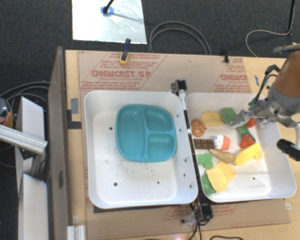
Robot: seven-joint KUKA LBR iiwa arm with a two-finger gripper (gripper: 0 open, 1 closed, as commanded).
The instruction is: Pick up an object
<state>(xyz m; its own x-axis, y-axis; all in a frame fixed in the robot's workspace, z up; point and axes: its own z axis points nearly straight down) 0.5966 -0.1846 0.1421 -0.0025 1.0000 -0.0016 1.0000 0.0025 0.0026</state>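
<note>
Reaching into the right bin (pixel 285 184), the pincer (pixel 244 120) hovers beside the green toy (pixel 228 115); its grip state is unclear; next, descend and clamp

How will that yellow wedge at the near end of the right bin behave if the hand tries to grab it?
The yellow wedge looks like a moulded toy food piece, so probably stiff and light. It lies partly over a green piece, so it may rock or slide when pushed. Its smooth, sloped faces could slip out of a pinch. The hand sits farther back.
</note>
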